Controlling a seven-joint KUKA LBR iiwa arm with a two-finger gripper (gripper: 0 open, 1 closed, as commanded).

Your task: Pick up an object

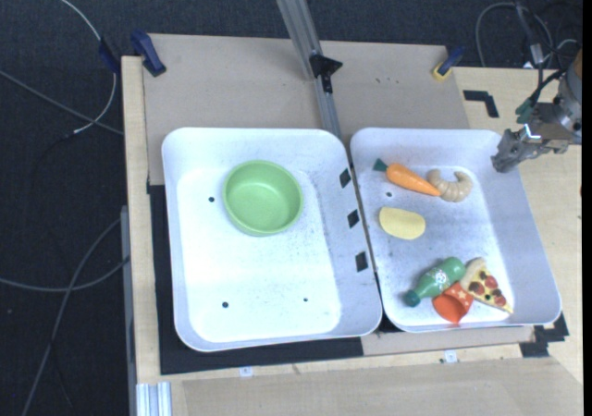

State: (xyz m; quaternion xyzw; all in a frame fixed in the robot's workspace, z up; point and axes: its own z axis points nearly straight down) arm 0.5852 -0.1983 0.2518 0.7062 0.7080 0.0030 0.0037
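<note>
Pizza (485, 287) and bottle (436, 279) are crowding together, so we're steering the tool (507, 157) (can't tell its state) toward the lone potato (402, 223).

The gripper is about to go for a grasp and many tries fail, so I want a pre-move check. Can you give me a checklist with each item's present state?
1. Gripper carries nothing: cannot tell; it is too small and blurred at the right bin's upper right rim.
2. Targets present in the right bin: ok; carrot, tan curled piece, yellow piece, green bottle, pizza slice, red piece.
3. An isolated target: ok; the yellow piece lies apart from the rest.
4. Clutter: not ok; bottle, pizza slice and red piece lie bunched together.
5. Gripper over a target: not ok; it sits by the rim.
6. Left bin contents: ok; green bowl upright.
</note>
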